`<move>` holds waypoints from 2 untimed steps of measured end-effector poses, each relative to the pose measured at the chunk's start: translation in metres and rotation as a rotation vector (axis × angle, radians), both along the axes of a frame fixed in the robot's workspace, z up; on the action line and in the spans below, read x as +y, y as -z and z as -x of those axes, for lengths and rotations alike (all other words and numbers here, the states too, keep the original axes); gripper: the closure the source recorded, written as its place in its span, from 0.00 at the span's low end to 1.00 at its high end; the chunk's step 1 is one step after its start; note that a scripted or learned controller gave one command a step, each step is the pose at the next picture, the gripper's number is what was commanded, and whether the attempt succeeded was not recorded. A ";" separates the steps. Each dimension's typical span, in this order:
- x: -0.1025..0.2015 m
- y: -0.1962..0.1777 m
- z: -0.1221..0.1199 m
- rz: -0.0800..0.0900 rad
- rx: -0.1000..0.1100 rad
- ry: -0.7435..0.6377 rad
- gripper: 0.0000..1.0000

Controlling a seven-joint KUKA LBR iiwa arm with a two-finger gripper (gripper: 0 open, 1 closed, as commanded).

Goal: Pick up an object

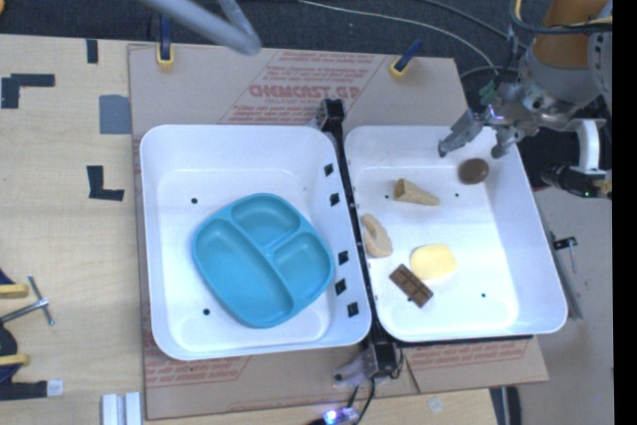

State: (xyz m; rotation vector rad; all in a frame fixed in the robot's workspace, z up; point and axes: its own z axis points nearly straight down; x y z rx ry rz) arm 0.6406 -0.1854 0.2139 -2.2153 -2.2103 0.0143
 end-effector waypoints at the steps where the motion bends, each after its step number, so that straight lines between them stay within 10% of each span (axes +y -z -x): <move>1: 0.001 -0.010 -0.003 0.002 -0.014 -0.004 0.00; 2: -0.002 0.034 -0.002 0.003 -0.011 -0.004 0.00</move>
